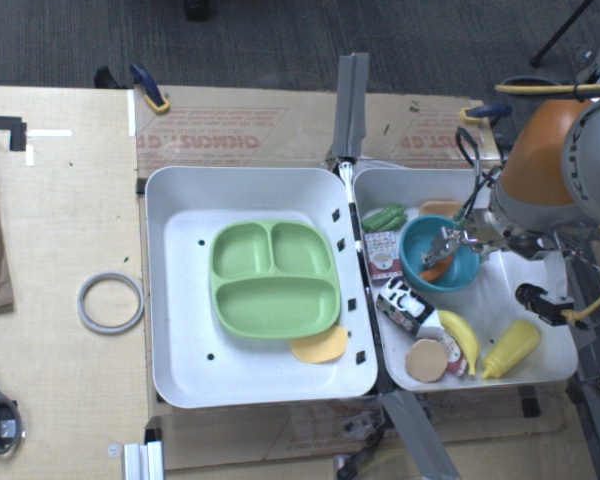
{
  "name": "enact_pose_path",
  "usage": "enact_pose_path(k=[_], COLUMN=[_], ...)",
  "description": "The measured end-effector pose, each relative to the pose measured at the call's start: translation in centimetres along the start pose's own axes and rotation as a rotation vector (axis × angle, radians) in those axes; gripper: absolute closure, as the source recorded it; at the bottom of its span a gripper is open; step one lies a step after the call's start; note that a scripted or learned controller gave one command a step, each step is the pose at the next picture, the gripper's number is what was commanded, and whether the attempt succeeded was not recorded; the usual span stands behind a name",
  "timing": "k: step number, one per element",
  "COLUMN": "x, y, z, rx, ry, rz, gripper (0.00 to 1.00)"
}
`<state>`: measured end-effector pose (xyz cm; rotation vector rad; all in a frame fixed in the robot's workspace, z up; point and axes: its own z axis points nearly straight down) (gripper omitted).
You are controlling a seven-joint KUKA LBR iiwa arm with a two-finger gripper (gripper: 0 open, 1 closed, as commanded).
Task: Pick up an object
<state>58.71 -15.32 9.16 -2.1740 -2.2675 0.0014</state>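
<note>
- I hang over the right bin, my gripper dipped into the blue bowl that sits near the bin's middle.
- My tips are down among something orange-red in the bowl; it is too small and blurred to name, and I cannot tell whether I am spread, closed, or around it.
- Any object will do for this task, and the nearest candidates are the bowl and whatever lies inside it.
- Around the bowl: a green vegetable just beside its far-left rim, a red-and-white carton at its left, a black-and-white packet below that.
- Nearer the camera lie a banana, a round tan disc and a yellow bottle, all close together.
- Risk, as I judge it: if I close on the bowl's rim rather than its contents, the bowl may tip or slide, spilling against the carton.
- Risk: the small piece inside could slip out as I rise, since a curved bowl floor gives me little to press against.
- Risk: a skewed lift could drag the bowl into the banana or bottle.
- The left bin holds a green divided plate with a yellow disc touching its near edge, well apart from me.
</note>
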Motion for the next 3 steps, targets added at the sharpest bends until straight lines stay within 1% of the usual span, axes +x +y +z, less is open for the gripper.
enact_pose_path(k=[1,2,3], x=[-0.8,0.6,7.5], y=[0.1,2.4,6.3], z=[-1.4,-5.9,-10.3], rx=[-0.01,0.0,-0.007], ry=[-0.015,-0.001,-0.009], rz=[0.007,-0.124,-0.165], gripper=[1.0,1.0,1.0])
